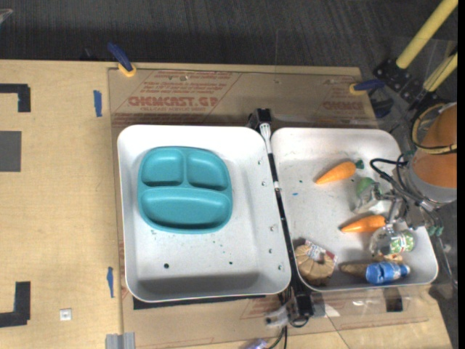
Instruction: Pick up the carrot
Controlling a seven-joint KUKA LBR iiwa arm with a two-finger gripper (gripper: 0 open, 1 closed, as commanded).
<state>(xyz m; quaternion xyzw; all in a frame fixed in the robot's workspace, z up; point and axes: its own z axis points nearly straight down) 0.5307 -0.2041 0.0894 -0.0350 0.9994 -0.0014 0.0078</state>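
Note:
Two orange carrots lie in the right bin (305, 147). One carrot (336, 171) with a green top rests near the bin's upper middle, tilted up to the right. The second carrot (362, 224) lies lower, near the right side. My gripper (393, 219) hangs low over the bin's right side, just at the right end of that second carrot. The arm's orange band (438, 151) sits above it at the right edge. Cables and the wrist hide the space around the gripper tip.
A teal divided plate (185, 188) lies in the left bin (145, 267). Along the right bin's lower side lie a blue bottle-like toy (385, 271), a brown item (317, 267), a green-and-white toy (400, 243) and a pale green piece (363, 187).

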